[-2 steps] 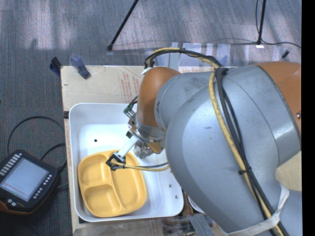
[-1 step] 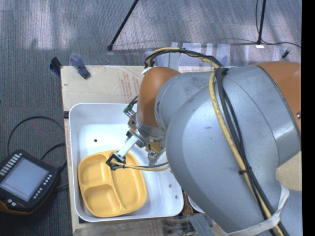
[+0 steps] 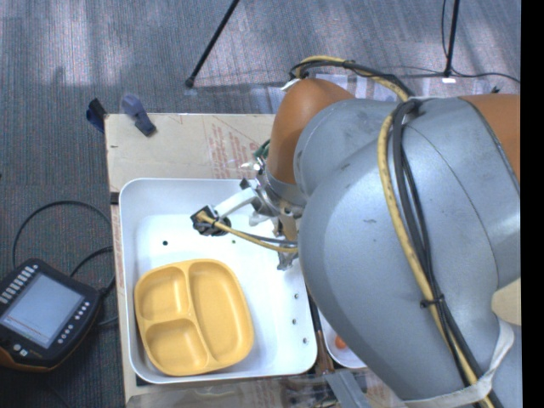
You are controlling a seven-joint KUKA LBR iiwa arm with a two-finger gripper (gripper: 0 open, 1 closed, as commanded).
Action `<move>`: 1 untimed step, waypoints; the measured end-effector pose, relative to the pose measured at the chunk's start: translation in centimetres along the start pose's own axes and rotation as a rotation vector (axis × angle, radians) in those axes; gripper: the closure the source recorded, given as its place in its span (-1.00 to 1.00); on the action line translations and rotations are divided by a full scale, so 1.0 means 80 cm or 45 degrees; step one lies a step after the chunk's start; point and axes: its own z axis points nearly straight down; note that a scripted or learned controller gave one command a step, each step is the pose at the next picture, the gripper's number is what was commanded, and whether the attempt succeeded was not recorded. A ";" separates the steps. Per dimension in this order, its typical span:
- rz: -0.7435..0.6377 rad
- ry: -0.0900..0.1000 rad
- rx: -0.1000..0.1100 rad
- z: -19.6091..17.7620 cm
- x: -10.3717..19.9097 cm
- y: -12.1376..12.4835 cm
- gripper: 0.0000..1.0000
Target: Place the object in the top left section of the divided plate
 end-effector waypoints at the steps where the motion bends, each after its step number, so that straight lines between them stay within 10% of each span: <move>1: 0.016 -0.009 0.003 -0.009 -0.003 0.006 1.00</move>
